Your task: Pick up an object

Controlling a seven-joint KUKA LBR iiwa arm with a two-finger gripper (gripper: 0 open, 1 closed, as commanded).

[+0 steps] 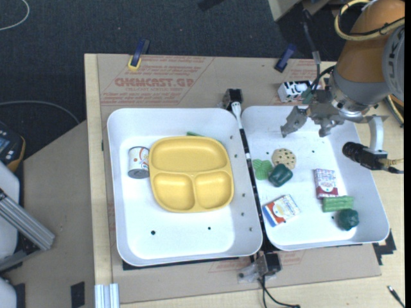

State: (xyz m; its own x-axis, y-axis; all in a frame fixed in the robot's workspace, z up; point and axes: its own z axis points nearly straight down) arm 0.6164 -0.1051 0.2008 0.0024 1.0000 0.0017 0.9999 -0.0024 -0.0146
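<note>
The arm [366, 50] is showing a rounded orange band above a grey wrist, black cables looping round it.

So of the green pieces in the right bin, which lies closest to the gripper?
The light green piece by the bin's left wall, touching the dark green one; the others lie at the front right corner.

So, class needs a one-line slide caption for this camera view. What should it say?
Open gripper hovers above the right bin of small items; a yellow divided plate fills the left bin.
</note>
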